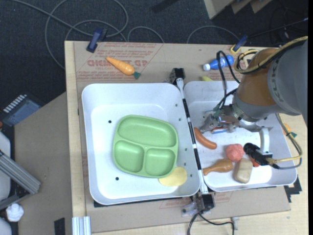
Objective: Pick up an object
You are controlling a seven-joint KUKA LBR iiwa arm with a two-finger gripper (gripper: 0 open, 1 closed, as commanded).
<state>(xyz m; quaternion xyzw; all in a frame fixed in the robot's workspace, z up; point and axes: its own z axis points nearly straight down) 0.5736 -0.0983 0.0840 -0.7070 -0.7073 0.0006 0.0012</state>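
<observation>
Camera view, looking down at a slant: the gripper (215,122) sits low over the right bin (279,177), near that bin's left wall, with the grey arm (288,82) and its orange band (254,84) coming in from the right above it. Whether it is released or clenched cannot be told; the metal parts at the tip are tangled with cables and too small to read, and nothing can be seen held there.

The nearest candidate is the sausage (205,138), lying just below and slightly left of the gripper, close to it, possibly touching, though that cannot be settled from here. Its long axis runs diagonally, from upper left by the bin wall to lower right. That slant is what matters: a grasp would probably have to close across the short width, so at right angles to that diagonal.

Further below and to the right of the gripper lie a pink ball (234,152), a tan block (243,170) and a drumstick (218,168), all in the same bin and near each other. They are farther from the tip than the sausage.

Well to the left of the gripper, in the left bin (98,106), rest a green tray (145,146) and a yellow piece (173,177) at its lower edge. A carrot (122,65) lies on the bench beyond the bins, up and far left.
</observation>
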